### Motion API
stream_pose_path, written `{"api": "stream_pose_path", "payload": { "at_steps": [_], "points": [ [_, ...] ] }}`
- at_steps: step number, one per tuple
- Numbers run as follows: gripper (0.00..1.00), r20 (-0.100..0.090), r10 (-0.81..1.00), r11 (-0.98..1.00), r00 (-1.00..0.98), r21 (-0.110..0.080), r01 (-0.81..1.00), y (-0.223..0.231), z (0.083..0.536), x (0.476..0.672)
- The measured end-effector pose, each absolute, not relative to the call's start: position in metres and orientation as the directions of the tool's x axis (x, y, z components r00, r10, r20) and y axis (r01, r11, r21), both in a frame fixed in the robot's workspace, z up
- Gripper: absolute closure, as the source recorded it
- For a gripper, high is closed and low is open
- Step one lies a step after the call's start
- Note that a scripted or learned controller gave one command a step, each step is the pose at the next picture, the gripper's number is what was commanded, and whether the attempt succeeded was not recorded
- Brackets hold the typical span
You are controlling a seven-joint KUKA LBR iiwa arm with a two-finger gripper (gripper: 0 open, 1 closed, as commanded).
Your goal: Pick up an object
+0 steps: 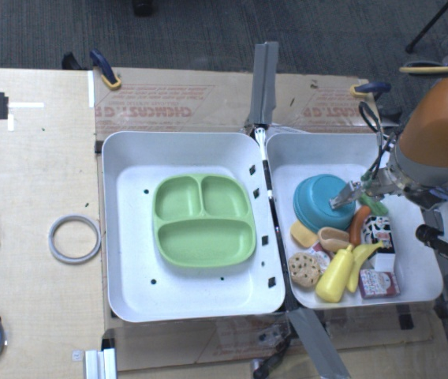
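Low from the right, end effector (347,199) over blue bowl (322,201), grip state unclear

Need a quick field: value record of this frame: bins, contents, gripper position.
left bin: holds a green divided plate
right bin: blue bowl, yellow squeeze bottle, cookie, banana, orange carrot-like piece, small red-and-white carton, black-and-white patterned item
gripper: over the right bin, at the blue bowl's right rim
grasp: nothing visibly between the fingers
bench outside bins: grey ring left of the left bin
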State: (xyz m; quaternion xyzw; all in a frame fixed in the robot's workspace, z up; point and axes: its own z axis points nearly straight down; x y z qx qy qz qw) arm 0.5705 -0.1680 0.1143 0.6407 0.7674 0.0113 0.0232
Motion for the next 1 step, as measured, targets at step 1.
{"api": "stream_pose_path", "payload": {
  "at_steps": [1],
  "points": [
    [0.00, -0.012, 0.988, 0.157, -0.156, 0.029, 0.987, -0.2089, 0.1157, 0.6223]
  ]
}}
